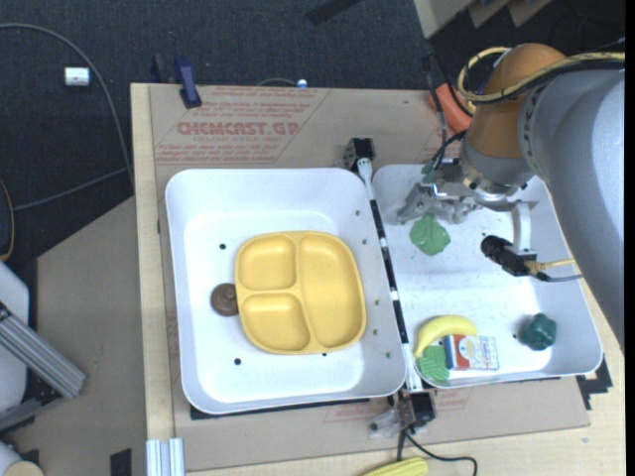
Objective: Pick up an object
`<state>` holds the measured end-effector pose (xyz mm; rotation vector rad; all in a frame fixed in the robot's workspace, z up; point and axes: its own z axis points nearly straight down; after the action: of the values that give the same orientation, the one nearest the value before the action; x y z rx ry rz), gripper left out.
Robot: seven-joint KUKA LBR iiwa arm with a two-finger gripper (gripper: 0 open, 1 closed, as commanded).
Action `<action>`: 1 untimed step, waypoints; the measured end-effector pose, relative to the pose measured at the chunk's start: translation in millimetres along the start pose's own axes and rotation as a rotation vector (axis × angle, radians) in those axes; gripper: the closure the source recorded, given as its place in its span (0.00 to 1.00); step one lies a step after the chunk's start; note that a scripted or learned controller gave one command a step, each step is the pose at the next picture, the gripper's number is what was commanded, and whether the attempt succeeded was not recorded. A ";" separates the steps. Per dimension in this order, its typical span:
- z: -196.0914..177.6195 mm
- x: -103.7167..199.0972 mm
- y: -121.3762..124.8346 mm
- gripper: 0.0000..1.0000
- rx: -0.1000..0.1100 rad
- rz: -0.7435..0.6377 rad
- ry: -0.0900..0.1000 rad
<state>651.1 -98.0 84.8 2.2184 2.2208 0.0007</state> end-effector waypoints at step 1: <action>0.1 1.8 -21.5 0.00 0.004 0.001 0.002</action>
<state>629.6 -96.2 84.7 2.2225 2.2224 -0.0020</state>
